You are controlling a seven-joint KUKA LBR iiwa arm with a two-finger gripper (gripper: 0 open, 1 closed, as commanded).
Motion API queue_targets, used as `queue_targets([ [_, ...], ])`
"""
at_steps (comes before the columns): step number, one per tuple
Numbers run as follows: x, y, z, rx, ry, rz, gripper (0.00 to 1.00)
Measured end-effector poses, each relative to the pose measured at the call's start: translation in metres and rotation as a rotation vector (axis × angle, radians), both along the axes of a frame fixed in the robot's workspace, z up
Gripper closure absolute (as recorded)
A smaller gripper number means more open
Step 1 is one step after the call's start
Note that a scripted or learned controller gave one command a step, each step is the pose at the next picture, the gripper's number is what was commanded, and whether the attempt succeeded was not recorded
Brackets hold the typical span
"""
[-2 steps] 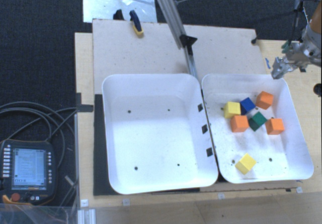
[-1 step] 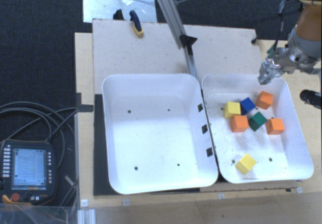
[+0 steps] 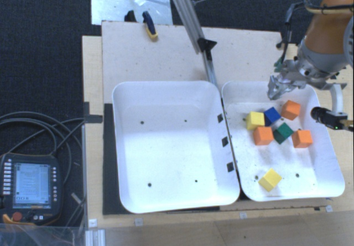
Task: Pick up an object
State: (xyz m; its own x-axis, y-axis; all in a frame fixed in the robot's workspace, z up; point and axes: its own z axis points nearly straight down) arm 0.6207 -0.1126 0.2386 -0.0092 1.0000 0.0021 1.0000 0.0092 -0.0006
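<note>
The right bin (image 3: 326, 178) holds several small blocks. A yellow block (image 3: 255, 120), a blue block (image 3: 271, 115), an orange block (image 3: 291, 109), another orange block (image 3: 263, 135), a green block (image 3: 284, 132) and a third orange block (image 3: 302, 138) cluster in its far half. A second yellow block (image 3: 270, 179) lies alone near the front. My gripper (image 3: 276, 93) hangs over the bin's far edge, just up and left of the blue and orange blocks, with nothing seen between its fingers.
The left bin (image 3: 166, 145) sits beside the right one, with a dark divider strip between them. A slanted metal pole (image 3: 185, 7) crosses above the bench. A teach pendant (image 3: 30, 187) with cables lies at the left. A clamp (image 3: 149, 25) rests on the far board.
</note>
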Motion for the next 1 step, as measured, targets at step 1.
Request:
queue_targets([
  [1, -0.0204, 0.0518, 0.0121, 0.0, -0.001, 0.001, 1.0],
])
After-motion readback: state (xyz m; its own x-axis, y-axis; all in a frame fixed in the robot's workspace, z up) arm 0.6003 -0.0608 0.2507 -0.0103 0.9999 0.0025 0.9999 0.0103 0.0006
